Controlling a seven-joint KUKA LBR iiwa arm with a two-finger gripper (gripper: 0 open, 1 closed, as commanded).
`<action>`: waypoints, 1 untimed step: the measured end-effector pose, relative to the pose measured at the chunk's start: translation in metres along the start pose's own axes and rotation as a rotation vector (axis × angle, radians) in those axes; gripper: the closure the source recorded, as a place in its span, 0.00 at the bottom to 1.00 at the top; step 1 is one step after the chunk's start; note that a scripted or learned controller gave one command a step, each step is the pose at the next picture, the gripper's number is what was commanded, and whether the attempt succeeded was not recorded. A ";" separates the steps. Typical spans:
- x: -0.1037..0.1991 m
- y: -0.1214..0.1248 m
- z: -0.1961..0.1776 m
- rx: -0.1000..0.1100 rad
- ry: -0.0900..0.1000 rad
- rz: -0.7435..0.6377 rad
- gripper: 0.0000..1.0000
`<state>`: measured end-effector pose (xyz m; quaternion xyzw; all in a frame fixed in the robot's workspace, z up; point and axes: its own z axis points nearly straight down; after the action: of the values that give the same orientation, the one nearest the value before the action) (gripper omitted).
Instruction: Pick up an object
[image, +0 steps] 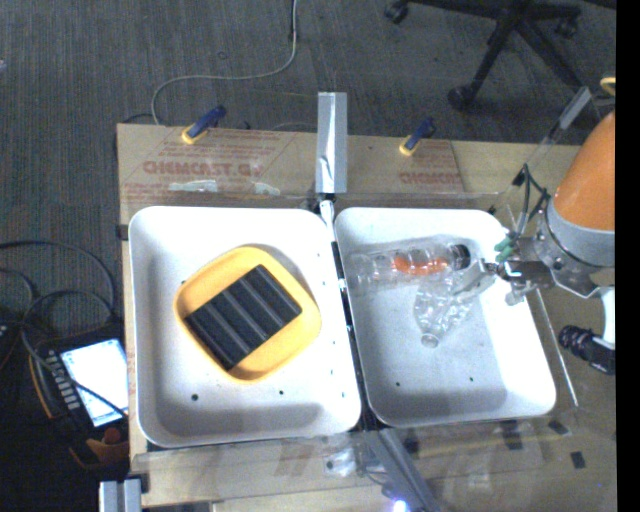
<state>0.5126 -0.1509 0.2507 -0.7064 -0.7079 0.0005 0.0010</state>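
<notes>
Clear plastic bottle (412, 265) not yet lifted: it lies on its side in the right bin (520, 385).
Just beside it rests a crumpled clear piece (440, 310); the gripper (492, 272) sits low over that bin's right rim. Whether it is open or closed I cannot tell, so a grasp looks unfinished.
</notes>
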 end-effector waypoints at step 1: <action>0.017 0.086 0.074 0.000 -0.001 -0.049 0.00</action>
<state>0.5988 -0.1335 0.1762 -0.6888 -0.7250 0.0009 0.0008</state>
